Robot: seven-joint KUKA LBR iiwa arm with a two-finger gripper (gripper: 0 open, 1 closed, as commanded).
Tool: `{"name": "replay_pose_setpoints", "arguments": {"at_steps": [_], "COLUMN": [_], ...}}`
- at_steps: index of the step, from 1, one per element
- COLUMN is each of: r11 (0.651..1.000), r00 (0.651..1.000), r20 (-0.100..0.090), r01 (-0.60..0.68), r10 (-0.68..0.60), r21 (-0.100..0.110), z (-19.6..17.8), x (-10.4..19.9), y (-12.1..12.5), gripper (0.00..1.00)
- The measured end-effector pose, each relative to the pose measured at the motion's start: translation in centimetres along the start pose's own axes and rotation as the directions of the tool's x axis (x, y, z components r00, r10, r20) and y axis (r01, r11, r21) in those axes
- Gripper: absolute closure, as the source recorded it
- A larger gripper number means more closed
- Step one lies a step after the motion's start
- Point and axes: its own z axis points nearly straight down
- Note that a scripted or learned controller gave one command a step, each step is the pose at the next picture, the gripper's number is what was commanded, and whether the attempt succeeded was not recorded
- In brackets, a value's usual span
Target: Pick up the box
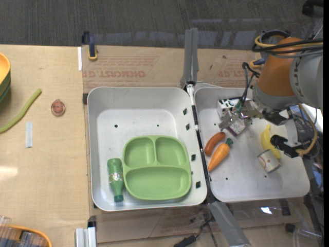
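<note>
Two shallow white bins sat side by side on the counter [46, 76]. The left bin [97, 153] held a green divided plate [157, 168] lying flat near its lower middle, with a small green bottle [116, 179] lying just beside the plate's left edge.

The right bin [247, 189] held the loose items, scattered rather than arranged, probably tipped in for grasp trials. A carrot [219, 155] lay at a slant near the bin's left wall, with a reddish-orange sausage-shaped piece [214, 142] touching or nearly touching it above. A banana [267, 139] lay toward the right, and just below it a small pale container with a reddish mark [268, 161].

The box [226, 104], a small dark one with white print, sat in the upper part of the right bin, close to its back wall and to the upper left of the claw.

The arm came in from the right of the frame, its orange band in the upper right. The claw [234, 122] pointed down and to the left over the bin's upper middle. A small purplish and pale object showed at its tip, but whether that was gripped or merely lying underneath was too blurred to judge, and the claw's opening could not be told. The box looked apart from the tip, so it seemed not yet grasped.

Outside the bins, at the left of the frame, a long green bean [23, 111] and a small pink piece [58, 107] lay on the counter.
</note>
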Motion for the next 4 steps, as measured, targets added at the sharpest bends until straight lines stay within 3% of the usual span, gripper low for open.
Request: {"name": "replay_pose_setpoints", "arguments": {"at_steps": [1,2,3,4], "r11": [1.000,0.996,0.998,0.988], "r00": [1.000,0.996,0.998,0.988], "r20": [0.003,-0.001,-0.002,-0.003], "r01": [-0.004,-0.085,-0.066,0.154], "r10": [0.004,0.085,0.066,-0.154], "r21": [-0.002,0.008,0.007,0.007], "z": [-1.0,-13.3,-0.2,-11.0], "x": [-0.3,-1.2,0.1,-1.6], "y": [0.0,3.7,0.4,4.9], "gripper": [1.00,1.00,1.00,1.00]}}
